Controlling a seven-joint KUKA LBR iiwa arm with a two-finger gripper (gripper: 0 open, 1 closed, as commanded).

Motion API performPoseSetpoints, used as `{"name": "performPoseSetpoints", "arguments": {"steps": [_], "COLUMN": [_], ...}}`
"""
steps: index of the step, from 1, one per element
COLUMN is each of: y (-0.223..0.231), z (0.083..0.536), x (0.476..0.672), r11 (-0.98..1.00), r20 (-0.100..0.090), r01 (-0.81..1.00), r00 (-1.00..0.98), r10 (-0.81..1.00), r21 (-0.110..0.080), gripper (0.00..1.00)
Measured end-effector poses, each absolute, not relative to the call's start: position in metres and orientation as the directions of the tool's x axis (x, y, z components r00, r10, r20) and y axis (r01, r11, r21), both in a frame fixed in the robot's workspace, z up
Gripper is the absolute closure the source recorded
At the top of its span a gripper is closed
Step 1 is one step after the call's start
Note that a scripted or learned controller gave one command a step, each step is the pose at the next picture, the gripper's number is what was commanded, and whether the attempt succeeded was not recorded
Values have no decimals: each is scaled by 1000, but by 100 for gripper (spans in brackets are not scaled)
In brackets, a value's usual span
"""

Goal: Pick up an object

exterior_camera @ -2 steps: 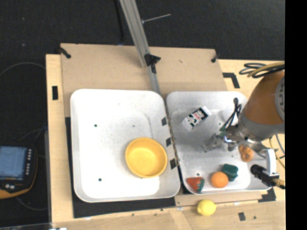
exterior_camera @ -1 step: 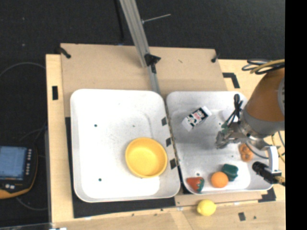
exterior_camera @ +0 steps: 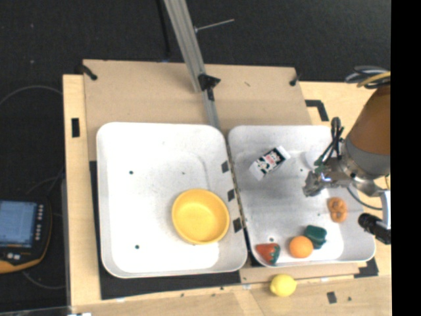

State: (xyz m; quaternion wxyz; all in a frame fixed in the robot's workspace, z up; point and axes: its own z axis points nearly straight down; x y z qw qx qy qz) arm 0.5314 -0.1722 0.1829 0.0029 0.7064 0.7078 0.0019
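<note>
lemon (exterior_camera: 283, 285) lies on the bench, outside the bins. right bin (exterior_camera: 289, 137), front edge: strawberry (exterior_camera: 268, 251), orange (exterior_camera: 301, 247), green piece (exterior_camera: 316, 235); brown lump (exterior_camera: 337, 209) behind. gripper (exterior_camera: 312, 186) low over bare floor there, nothing visibly held; claw state cannot tell. pick not yet done. small carton (exterior_camera: 269, 161) farther back. yellow bowl (exterior_camera: 200, 216) in left bin (exterior_camera: 131, 150).

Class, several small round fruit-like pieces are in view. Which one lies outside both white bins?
The small yellow lemon-like ball lies on the bench board below the right bin. The orange ball sits inside that bin.
</note>
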Motion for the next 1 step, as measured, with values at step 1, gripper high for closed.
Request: {"name": "performPoseSetpoints", "arguments": {"steps": [1], "y": [-173], "z": [228], "x": [533], "r11": [4], "r20": [-2], "r01": [1000], "r00": [-4], "r10": [1000], "r21": [8], "gripper": [100]}}
